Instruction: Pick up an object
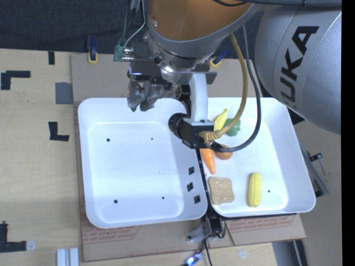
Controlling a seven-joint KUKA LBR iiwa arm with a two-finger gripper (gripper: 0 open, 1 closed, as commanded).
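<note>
**Gripper over left bin, nothing held**

Where the arm (222,15) reaches in from above, its gripper (142,100) hangs at the far edge of the left bin (133,204). Fingers (135,101) appear close together, with no object between them. Objects lie in the right bin (288,148): a corn cob (254,189) near the front, a bread slice (222,190) beside it by the divider, a carrot (208,160) further back, with an orange piece (224,154) touching it. A yellow item (221,119) and a green one (233,128) sit at the far side, partly hidden by a cable (247,87).
</note>
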